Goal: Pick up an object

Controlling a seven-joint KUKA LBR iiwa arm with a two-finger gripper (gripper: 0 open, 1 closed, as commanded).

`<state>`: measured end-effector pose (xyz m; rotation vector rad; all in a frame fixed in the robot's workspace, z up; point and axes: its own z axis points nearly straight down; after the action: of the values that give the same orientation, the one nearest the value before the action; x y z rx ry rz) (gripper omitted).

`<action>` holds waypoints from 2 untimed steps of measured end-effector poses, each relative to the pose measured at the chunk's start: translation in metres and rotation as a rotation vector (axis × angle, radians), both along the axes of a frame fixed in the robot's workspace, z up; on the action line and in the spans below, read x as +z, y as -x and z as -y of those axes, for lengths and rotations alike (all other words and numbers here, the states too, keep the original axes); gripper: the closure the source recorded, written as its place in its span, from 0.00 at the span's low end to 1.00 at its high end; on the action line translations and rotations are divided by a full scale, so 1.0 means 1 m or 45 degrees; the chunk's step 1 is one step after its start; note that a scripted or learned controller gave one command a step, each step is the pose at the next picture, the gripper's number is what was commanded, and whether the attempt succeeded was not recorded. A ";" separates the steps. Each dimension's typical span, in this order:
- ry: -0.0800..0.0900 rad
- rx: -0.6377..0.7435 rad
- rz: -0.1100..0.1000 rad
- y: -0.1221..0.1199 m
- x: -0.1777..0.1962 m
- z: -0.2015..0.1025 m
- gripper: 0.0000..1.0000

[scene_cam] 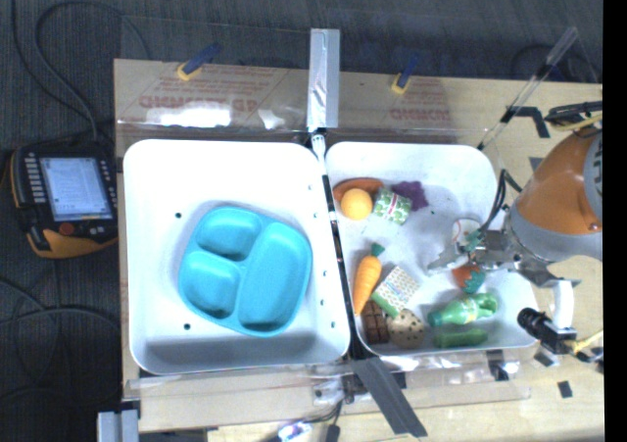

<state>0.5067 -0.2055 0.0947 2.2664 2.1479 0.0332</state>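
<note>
my arm: reaches in from the right edge, orange band above the wrist, over the right bin's right side
my gripper: low in the right bin, right half, near the right wall
my fingers: cannot tell if open or closed, too small and cluttered there
small orange-red piece: right at my fingertips, touching or just under them, cannot tell which; nothing clearly between the fingers
green toy: just below my gripper, lying by the bin's front wall
right bin: white, holds the toys
carrot: left part of right bin, tilted, tip toward the front
orange ball: back left corner of right bin
green-white can: just right of the orange ball, purple piece beside it
checkered block: middle front, just right of the carrot
left bin: white, holds a blue divided tray
handheld screen: on the floor, left of the bench
</note>
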 end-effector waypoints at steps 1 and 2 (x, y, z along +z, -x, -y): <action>0.000 0.048 -0.039 0.006 0.031 -0.011 0.00; -0.005 0.023 -0.035 0.015 0.004 0.003 0.00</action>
<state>0.4920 -0.2085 0.0985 2.2630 2.1835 0.0069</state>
